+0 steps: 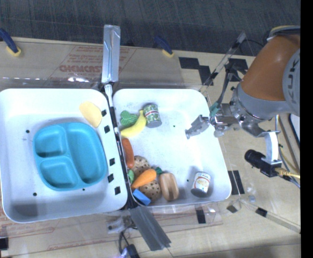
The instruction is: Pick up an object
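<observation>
Hovering over the right bin (212, 144), the claw (196, 127) carries nothing; whether clenched or released cannot be told. Candidate objects crowd the bin's left wall and lower edge: banana (135, 126), carrot (144, 178), small can (201, 183), so the bare centre offers nothing.

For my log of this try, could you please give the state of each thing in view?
Gripper: above the right bin, holding nothing.
Green can: lying on its side.
White can: lying tilted near the bin's corner.
Banana: lying flat.
Blue tray: right way up in the left bin.
</observation>
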`<state>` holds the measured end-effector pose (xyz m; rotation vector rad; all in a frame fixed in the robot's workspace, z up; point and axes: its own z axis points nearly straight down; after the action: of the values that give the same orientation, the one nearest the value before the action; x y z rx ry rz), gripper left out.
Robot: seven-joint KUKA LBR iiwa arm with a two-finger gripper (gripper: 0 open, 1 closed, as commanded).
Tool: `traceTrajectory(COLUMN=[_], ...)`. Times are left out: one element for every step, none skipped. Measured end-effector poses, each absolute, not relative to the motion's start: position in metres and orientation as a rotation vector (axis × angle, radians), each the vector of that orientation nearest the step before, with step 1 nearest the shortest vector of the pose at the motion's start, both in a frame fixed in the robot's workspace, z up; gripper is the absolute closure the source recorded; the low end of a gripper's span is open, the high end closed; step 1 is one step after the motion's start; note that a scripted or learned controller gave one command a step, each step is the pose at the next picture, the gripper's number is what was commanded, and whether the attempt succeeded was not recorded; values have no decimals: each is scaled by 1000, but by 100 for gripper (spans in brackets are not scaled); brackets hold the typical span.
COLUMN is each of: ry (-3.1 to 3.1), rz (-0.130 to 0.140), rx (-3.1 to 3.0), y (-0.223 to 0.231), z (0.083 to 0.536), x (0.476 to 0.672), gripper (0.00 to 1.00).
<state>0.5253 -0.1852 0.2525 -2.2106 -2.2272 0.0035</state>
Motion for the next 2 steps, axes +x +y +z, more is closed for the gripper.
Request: traceTrajectory(ry=[-2022, -1697], rz=[5, 9], rx=[-2398, -2634], y=[-187, -181], z=[202, 125], x=[598, 598], gripper=[0, 0])
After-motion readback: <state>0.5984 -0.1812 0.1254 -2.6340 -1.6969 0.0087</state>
